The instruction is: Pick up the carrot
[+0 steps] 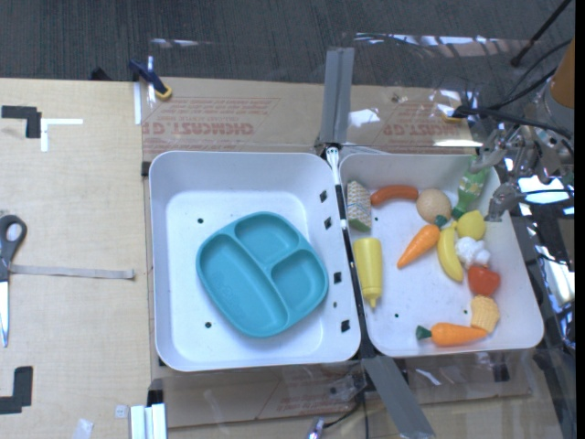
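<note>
Nearest us, one carrot (454,334) hugs the right bin's (393,337) six-o'clock rim; another carrot (419,244) lies mid-bin; claw (501,176) at two o'clock, opening indiscernible.

Arm comes in from the right edge, only a sliver of its orange band visible at the upper right corner. Wrist and gripper (508,183) sit low at upper right, metal linkage and cables cluttered around it, gripper pointing down-left. Finger (498,204) tips are dark and blurry; gap between them can't be made out, nothing seen held.
</note>
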You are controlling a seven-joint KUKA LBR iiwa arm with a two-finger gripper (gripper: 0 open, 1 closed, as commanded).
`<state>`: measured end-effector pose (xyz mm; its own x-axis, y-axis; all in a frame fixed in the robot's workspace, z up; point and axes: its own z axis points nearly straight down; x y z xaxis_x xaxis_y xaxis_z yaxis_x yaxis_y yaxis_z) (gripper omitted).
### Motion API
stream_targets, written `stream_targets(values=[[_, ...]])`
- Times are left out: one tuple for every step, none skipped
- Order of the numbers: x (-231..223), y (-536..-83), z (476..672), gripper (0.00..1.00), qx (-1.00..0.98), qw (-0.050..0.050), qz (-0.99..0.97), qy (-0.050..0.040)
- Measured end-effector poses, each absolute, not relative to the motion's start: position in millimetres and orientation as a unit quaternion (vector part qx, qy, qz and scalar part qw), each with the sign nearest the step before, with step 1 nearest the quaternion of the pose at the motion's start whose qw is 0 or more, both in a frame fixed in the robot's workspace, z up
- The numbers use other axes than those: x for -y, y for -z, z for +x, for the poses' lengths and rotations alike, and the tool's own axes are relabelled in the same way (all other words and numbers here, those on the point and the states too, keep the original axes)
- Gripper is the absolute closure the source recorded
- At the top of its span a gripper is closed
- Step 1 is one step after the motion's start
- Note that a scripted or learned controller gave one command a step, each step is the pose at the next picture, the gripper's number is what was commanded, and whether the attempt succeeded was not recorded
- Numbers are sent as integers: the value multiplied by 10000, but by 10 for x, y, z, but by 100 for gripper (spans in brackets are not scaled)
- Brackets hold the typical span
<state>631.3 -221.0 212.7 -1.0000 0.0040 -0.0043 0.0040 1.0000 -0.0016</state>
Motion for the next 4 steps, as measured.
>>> stream_targets(values=[[1806, -938, 6362, 0, -9996, 29, -284, 4], [1054, -937, 6071, 0, -9999, 22, 130, -1], [949, -927, 5647, 0, -9968, 10, 797, 2], [939, -1029, 5672, 100, -9970, 42, 778, 5]])
